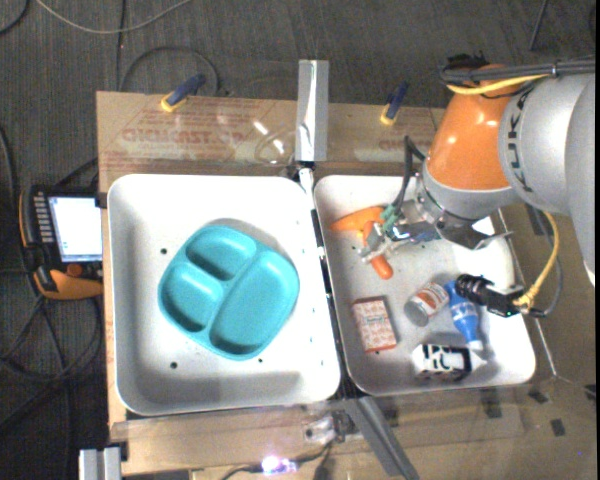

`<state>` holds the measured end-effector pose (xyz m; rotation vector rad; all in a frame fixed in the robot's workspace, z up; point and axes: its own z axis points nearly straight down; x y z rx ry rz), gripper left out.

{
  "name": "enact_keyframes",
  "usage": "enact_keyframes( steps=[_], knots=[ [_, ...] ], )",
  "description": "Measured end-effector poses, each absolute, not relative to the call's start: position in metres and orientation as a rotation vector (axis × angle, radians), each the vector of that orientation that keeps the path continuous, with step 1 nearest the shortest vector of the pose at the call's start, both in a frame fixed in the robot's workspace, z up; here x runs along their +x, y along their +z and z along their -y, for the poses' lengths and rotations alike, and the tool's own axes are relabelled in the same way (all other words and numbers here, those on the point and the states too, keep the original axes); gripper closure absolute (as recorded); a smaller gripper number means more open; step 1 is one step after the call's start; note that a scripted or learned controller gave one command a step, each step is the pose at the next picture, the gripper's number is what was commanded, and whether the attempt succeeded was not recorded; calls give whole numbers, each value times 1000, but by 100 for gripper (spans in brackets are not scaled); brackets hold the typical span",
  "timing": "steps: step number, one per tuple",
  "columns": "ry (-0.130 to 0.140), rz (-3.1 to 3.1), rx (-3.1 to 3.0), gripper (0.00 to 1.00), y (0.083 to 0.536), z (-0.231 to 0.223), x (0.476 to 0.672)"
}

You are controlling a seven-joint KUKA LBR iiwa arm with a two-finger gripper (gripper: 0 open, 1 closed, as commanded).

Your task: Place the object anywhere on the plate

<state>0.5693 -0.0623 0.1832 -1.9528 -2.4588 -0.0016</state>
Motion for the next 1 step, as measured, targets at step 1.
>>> enact_keyframes(
  steps=[1],
  knots=[
    [3,2433,-1983,100,213,-31,530]
  ],
)
